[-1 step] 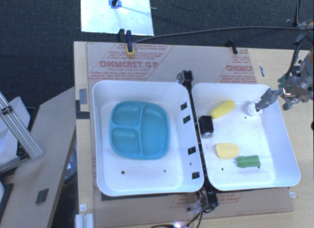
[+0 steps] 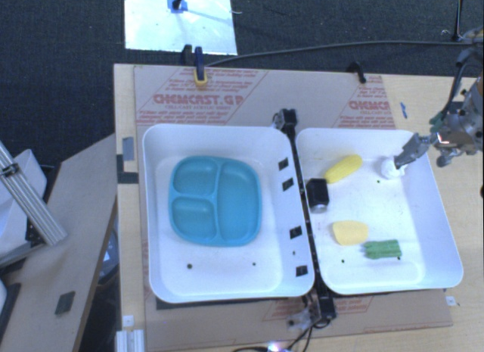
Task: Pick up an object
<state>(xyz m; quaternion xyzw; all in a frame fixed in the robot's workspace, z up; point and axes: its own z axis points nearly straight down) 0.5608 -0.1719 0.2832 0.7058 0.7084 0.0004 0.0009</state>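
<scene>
1. Carrying everything: surface (image 2: 227, 89), tan, with red lettering on the sheet under the two bins.
2. Sitting on the camera view's left: left bin (image 2: 219, 271), white and shallow, touching its neighbour along the middle divider.
3. Sitting on the right: right bin (image 2: 412, 225), holding all the loose pieces and so the likely place for the pick.
4. Resting flat in the left bin: blue divided plate (image 2: 217, 200), well apart from the arm.
5. Reaching in over the right bin's far right corner: gripper (image 2: 409, 152), hanging just beside the small white piece; whether spread or closed cannot be told at this angle.
6. Lying tilted near the bin's far side: long yellow piece (image 2: 343, 168), apart from its neighbours.
7. Lying mid-bin: round yellow piece (image 2: 350, 232), with the green piece (image 2: 382, 249) just beside it; crowding each other, so probably a poorer target.
8. Sitting against the divider wall: black piece (image 2: 316, 194); wall probably hindering a clean approach.
9. Lying nearest the gripper: small white piece (image 2: 389, 167), the probable target; centring over it before descending, and keeping off the near bin wall, seeming advisable.
</scene>
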